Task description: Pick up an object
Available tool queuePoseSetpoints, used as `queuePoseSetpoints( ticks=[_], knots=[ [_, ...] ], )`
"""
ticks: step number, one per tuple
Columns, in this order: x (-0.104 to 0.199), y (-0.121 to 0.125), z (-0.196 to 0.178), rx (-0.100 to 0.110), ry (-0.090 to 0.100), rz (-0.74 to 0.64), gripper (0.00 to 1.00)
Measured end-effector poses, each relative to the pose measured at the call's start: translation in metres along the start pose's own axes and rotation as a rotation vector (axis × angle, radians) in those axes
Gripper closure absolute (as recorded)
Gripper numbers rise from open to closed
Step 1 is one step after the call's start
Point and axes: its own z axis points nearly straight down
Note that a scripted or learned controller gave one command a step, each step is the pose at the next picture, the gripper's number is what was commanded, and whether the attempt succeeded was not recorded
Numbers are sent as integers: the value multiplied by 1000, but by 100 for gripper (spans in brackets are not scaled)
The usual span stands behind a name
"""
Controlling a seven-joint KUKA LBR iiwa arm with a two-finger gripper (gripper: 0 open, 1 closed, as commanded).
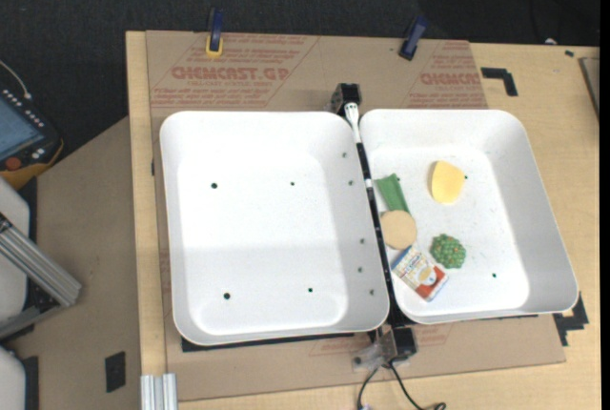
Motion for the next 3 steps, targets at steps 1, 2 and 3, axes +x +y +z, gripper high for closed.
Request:
queuePoseSetpoints(
  ticks=[1, 2, 3],
  knots=[
    [27, 0, -9, -6, -2, 3, 100],
    [54, 0, -9, -5, -1, 3, 100],
    [97, 1, -8, -5, 0, 1, 100]
  ],
)
